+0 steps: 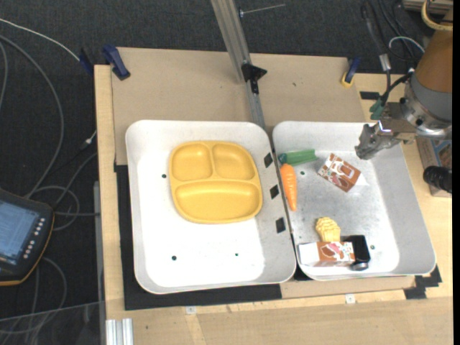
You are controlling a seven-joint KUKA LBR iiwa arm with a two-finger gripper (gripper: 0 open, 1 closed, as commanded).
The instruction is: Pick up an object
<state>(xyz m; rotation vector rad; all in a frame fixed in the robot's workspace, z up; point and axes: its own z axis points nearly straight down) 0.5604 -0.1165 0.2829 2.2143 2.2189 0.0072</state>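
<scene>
Camera view: the hand (368, 144) hangs over the right bin's (402, 214) upper right edge, beside a snack packet (338, 172); its grip state cannot be told. Bare floor lies mid-bin.

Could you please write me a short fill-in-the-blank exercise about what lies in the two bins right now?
1. The yellow divided plate lies in the ____ bin.
2. The toy carrot lies in the ____ bin.
3. The plate has ____ compartments.
4. The gripper is above the right bin's ____ edge.

Missing words: left; right; three; far
</scene>
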